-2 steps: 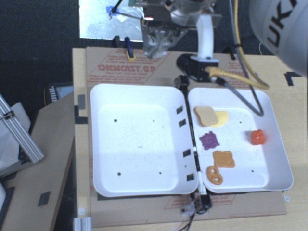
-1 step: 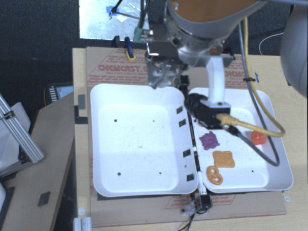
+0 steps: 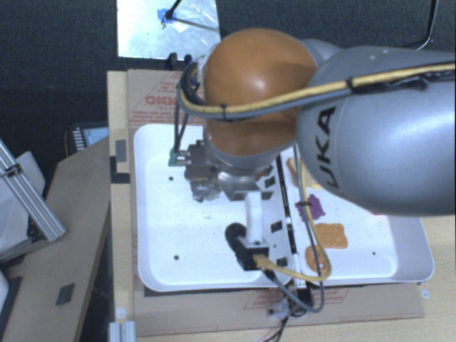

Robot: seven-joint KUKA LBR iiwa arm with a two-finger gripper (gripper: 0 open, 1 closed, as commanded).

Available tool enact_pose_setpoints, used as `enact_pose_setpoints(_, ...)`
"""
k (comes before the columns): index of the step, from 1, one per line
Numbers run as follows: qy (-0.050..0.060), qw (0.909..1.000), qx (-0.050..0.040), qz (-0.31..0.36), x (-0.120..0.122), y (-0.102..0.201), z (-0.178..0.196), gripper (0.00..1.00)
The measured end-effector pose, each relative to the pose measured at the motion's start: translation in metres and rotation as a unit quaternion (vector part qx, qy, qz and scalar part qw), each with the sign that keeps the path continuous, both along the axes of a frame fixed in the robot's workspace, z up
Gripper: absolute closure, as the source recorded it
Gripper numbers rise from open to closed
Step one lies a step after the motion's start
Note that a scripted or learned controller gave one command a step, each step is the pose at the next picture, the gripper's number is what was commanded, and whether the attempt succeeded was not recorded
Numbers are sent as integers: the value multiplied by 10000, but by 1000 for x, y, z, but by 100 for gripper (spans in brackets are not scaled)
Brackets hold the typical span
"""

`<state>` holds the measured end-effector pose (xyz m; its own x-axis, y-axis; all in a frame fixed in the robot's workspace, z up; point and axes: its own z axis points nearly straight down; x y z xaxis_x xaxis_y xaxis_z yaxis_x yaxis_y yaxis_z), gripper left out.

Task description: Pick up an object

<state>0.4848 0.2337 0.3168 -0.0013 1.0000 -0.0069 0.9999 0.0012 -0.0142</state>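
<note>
Gripper [image 3: 206, 180]: over left bin [image 3: 160, 219], mostly hidden under arm [image 3: 385, 148]; cannot tell its grip.
Right bin [image 3: 406, 262]: orange piece [image 3: 331, 235], purple piece [image 3: 314, 206], partly covered.

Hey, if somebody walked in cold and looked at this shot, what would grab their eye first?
The grey robot arm with a glossy orange dome dominates the middle and right of the view, hanging over the two shallow white bins. In the bin on the view's right, beside the arm, lie a flat orange piece and a small purple object. A shiny silver sheet lies at the top, beyond the bins.
</note>
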Motion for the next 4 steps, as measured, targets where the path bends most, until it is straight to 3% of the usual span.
enact_pose_setpoints(1,1,10000,2,-4,-1,-1,-133,100)
enact_pose_setpoints(2,-135,9999,60,-15,4,-25,-4,100)
enact_pose_setpoints(3,-13,10000,14,1,-1,1,-137,100)
enact_pose_setpoints(4,-164,9998,82,14,9,1,66,100)
